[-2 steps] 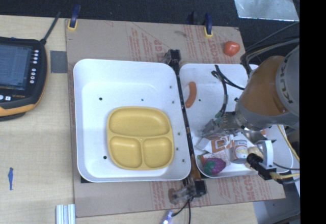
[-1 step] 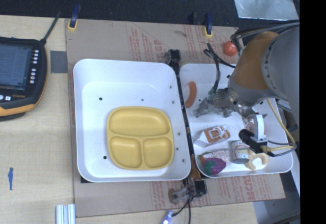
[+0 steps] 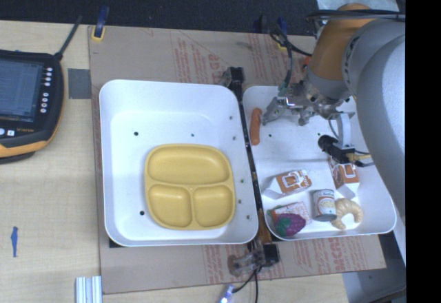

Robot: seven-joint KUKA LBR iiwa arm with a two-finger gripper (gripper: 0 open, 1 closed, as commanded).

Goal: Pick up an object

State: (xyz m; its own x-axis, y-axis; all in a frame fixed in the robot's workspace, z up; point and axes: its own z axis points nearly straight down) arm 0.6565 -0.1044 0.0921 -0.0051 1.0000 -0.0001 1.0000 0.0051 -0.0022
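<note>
Gripper (image 3: 298, 106): hung low over the far end of the right bin (image 3: 375, 229), under the grey arm (image 3: 372, 74); whether its jaws stood wide or narrow could not be told, and nothing showed between them.
Hot dog (image 3: 255, 126): lay just left of the jaws, against the right bin's left wall.
Carton (image 3: 292, 182): nearer the camera than the jaws, mid-bin.
Can (image 3: 322, 204): beyond the carton, touching a croissant (image 3: 347, 212).
Purple grapes (image 3: 289, 223): at the near-left corner.
Yellow divided tray (image 3: 189, 186): in the left bin (image 3: 124, 105), well left of the jaws.
</note>
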